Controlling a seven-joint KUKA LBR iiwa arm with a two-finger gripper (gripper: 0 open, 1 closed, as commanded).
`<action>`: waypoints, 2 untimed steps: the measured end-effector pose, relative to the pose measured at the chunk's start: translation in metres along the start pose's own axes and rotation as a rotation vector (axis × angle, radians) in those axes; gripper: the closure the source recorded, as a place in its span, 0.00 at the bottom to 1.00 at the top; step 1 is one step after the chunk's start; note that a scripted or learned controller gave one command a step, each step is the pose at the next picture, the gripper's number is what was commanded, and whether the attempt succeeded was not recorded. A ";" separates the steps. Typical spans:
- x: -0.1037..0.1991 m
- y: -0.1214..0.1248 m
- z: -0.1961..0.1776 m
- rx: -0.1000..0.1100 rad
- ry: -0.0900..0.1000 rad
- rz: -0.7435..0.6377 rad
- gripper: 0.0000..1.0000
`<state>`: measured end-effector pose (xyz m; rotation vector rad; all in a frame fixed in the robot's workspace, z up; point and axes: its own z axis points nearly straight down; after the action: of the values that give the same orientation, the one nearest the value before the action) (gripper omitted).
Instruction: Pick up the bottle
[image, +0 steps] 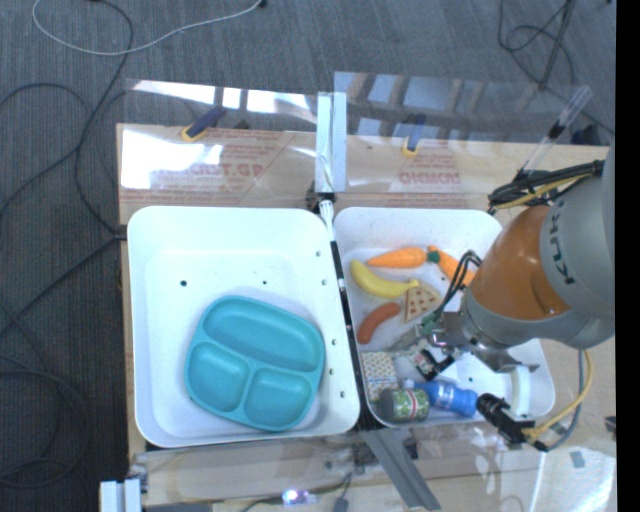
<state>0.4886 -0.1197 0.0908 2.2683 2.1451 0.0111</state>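
Left bin: one teal divided plate, three compartments, lying flat toward the near side.

Right bin: a carrot at the far end, a banana just beside it, a tan waffle-patterned wedge touching the banana's tip, a red sausage nearer the dividing wall, a small patterned card below that.

Bottle: blue, lying on its side at the near edge of the right bin, end to end with a green can.

Arm: grey with orange band, reaching over the right bin. Gripper sits low, just above the bottle; whether the jaws are spread or pressed together cannot be told from here.
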 end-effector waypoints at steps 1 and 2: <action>-0.079 -0.001 -0.010 0.021 0.007 -0.050 0.00; -0.088 0.006 0.000 0.007 0.012 -0.192 0.00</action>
<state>0.4892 -0.2080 0.0917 2.0609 2.3624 0.0143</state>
